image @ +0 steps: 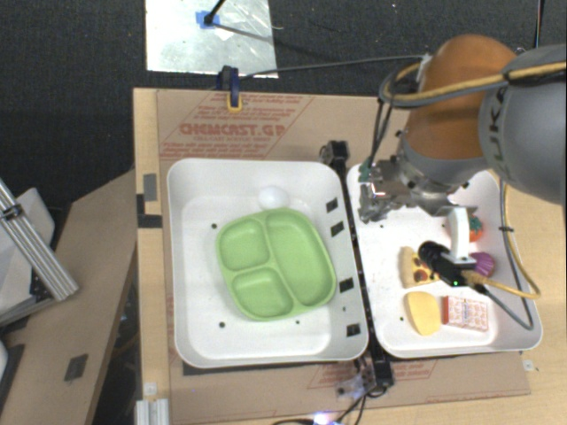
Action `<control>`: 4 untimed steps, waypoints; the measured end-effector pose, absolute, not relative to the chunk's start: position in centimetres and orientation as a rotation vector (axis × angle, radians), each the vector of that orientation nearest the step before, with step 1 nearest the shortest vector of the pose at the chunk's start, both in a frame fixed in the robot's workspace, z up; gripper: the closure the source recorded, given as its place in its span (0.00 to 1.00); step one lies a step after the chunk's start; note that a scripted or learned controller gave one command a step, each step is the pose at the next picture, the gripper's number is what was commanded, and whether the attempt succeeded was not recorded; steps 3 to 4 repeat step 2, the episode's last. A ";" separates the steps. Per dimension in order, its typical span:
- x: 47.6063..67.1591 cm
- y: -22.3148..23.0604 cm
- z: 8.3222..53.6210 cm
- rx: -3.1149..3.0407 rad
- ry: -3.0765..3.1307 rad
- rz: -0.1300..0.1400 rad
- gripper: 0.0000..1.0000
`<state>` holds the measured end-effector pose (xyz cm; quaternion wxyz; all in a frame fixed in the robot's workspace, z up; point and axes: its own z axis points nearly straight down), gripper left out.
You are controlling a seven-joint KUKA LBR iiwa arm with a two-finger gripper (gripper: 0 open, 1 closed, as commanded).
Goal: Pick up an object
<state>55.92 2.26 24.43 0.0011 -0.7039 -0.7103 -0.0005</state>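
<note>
We judge approach stage: gripper point(379, 195) over right bin point(387, 246), state indeterminable; next needs alignment above yellow object point(423, 313).

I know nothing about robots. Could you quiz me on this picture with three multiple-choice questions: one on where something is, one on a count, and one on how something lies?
1. Where does the green tray lie?
A. In the bin on the view's left
B. In the bin on the view's right
C. On the brown board outside the bins

2. How many compartments does the green tray have?
A. Two
B. Three
C. Five

3. How does the green tray lie?
A. Upside down
B. Standing on its edge
C. Flat, with its hollows facing up

Answers:
1. A, since white bin floor on the view's left shows all round the tray.
2. B, since ridges split it into two hollows at the top and one below.
3. C, since the hollows and raised rim face the camera.
</note>
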 end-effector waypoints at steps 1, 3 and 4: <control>52.0 6.3 22.8 -2.212 -2.227 0.002 1.00; 52.1 6.1 22.9 -2.218 -2.224 -0.001 0.00; 52.1 6.1 22.9 -2.218 -2.224 -0.001 0.00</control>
